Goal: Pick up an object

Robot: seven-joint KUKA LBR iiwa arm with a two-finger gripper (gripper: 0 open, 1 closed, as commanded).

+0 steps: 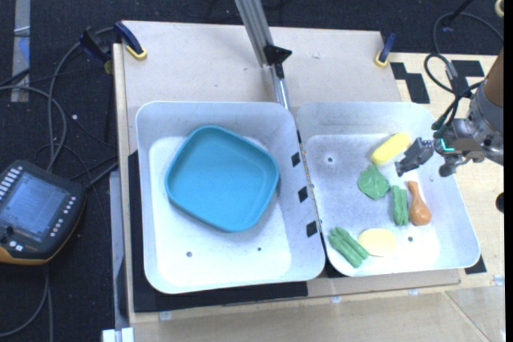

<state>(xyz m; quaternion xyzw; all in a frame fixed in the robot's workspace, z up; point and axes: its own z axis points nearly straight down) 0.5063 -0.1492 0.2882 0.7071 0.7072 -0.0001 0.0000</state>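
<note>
The right bin (449, 252) holds several toy foods: a yellow piece (390, 148), a leafy green piece (373, 183), a dark green pod (399, 205), an orange piece (418, 203), a pale yellow oval (378, 241) and a green bean bundle (348, 246). My gripper (430, 159) hangs over the bin's upper right part, open, its two dark fingers (414, 155) spread apart with nothing between them. It is just right of the yellow piece and above the orange piece.
A blue square plate (222, 177) lies in the left bin (160, 252). A metal pole (252, 4) slants down to the ridge between the bins. Cables and a teach pendant (36, 208) lie on the floor at left.
</note>
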